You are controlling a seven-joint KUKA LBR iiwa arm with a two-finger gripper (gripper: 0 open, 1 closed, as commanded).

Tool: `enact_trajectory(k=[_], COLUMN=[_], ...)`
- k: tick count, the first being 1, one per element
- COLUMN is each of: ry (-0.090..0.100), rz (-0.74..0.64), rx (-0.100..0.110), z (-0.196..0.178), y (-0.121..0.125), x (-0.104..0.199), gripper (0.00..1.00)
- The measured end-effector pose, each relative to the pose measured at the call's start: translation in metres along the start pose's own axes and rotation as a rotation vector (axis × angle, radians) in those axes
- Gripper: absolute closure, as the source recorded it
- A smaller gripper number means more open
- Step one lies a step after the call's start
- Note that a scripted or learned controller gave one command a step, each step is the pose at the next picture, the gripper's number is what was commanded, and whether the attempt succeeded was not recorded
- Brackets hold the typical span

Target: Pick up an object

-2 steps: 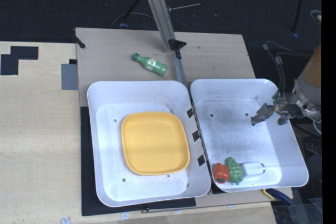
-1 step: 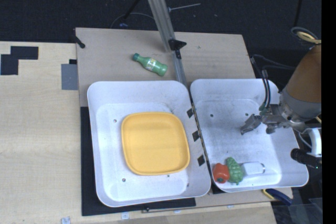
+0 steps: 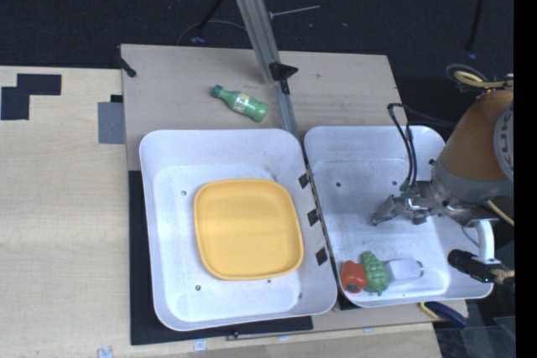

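A pale wooden bench (image 3: 336,88) on a dark floor bears two white bins side by side.

The left bin (image 3: 168,172) holds a yellow plate (image 3: 248,228), lying flat near its middle. The right bin (image 3: 352,155) holds a red toy (image 3: 353,276) and a green toy (image 3: 376,272), touching each other in the near left corner, with a pale clear piece (image 3: 404,268) just beside them to the right. A green bottle (image 3: 241,103) lies on its side on the bench behind the left bin, near a slanted metal rail (image 3: 256,12). The arm (image 3: 478,147) reaches into the right bin; its gripper (image 3: 391,212) sits low over the bin floor, apart from the toys, and whether it is open I cannot tell.
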State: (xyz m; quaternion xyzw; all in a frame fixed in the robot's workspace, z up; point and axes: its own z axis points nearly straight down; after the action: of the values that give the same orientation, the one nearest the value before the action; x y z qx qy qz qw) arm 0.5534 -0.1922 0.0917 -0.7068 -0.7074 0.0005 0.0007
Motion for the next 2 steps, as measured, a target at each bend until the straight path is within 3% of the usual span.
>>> enact_trajectory(k=[1,2], ry=[0.000,-0.002], rz=[0.002,0.001], rx=[-0.002,-0.007], z=[-0.012,-0.074], y=[0.000,0.001], x=[-0.001,-0.002], gripper=[1.00,1.00])
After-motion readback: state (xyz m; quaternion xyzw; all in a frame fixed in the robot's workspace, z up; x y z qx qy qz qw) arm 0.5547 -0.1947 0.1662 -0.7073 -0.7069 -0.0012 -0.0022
